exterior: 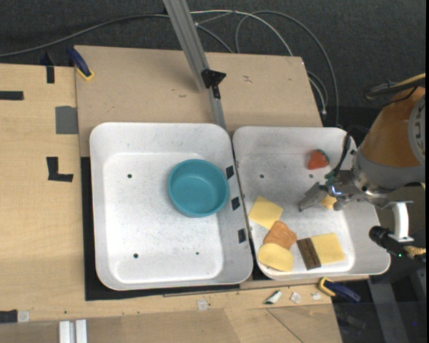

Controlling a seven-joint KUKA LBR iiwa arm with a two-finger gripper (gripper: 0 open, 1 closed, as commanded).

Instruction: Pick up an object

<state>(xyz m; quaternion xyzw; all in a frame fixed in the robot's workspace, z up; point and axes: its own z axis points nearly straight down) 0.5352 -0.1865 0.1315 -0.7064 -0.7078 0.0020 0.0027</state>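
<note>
**Low Over the Right Bin**

Pale wooden boards cover the bench (pixel 28 134) beneath me, with black tape marks on the left and dark cables looping across the floor beyond. Two shallow white bins sit side by side on it. Inside the left bin (pixel 121 213) rests a round teal plastic bowl (pixel 197 186), upright, near the wall shared with its neighbour.

I reach into the right bin (pixel 272 148) from the right, my grey wrist and orange band (pixel 393 131) hanging above its far side. My gripper (pixel 320 196) is low over the bin floor, one dark finger slanting out to the left. How far my jaws stand apart I cannot tell, nor whether anything lies between them.

A small red-orange piece (pixel 317 160) lies near me, toward the bin's back wall. A pale yellow square block (pixel 265 211) sits to my left. Along the front wall are an orange-brown wedge (pixel 279 234), a yellow rounded lump (pixel 275 257) touching it, and a yellow flat piece with a dark brown strip (pixel 320 250).
</note>
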